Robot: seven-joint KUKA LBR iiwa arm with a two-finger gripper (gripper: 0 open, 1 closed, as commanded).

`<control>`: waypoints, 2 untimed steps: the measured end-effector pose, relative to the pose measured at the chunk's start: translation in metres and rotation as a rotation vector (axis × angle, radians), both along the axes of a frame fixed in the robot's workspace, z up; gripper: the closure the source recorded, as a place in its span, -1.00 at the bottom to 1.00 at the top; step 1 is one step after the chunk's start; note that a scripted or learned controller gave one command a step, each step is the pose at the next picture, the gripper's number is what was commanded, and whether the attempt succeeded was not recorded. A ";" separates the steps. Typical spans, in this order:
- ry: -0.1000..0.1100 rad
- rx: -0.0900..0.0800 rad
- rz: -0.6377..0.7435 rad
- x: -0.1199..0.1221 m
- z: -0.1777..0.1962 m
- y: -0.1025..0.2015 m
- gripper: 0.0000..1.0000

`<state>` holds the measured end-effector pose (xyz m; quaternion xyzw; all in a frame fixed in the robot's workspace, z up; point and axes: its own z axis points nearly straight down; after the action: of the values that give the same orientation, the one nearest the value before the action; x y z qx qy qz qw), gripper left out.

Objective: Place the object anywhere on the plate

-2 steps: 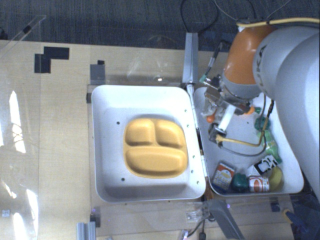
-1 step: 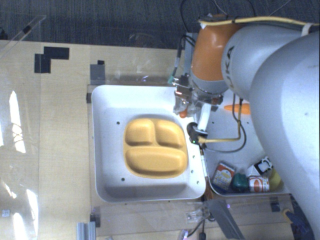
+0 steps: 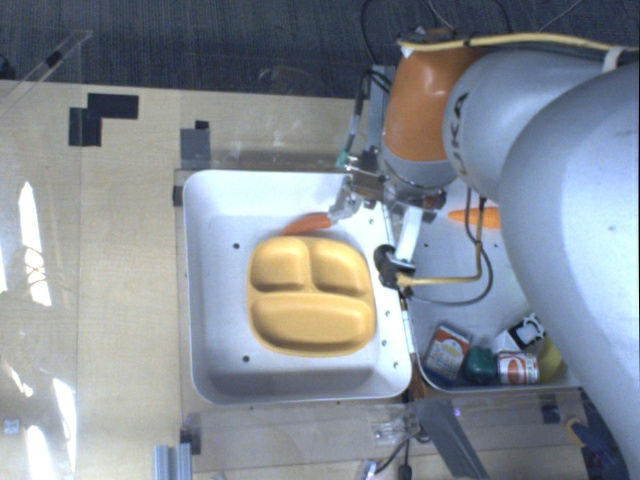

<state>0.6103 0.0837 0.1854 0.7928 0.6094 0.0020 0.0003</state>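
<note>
- Your gripper [image 3: 345,200] hangs at the left bin's [image 3: 205,298] far edge, fingers clamped on a carrot [image 3: 308,224].
- The yellow plate [image 3: 311,295] sits mid-bin, just beside.

One fixed camera looks down at a slant on the worktop [image 3: 110,268] from above, near enough that both white bins fill the middle. The arm [image 3: 540,148] enters from the right, its claw [image 3: 360,203] near the frame's centre, the left bin [image 3: 215,298] spreading leftward and below it.
</note>
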 end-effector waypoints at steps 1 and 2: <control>-0.003 0.002 0.000 0.001 0.011 0.001 1.00; 0.003 -0.001 -0.044 -0.063 -0.001 0.023 1.00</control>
<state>0.5470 0.1064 0.1844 0.8060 0.5919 0.0008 -0.0003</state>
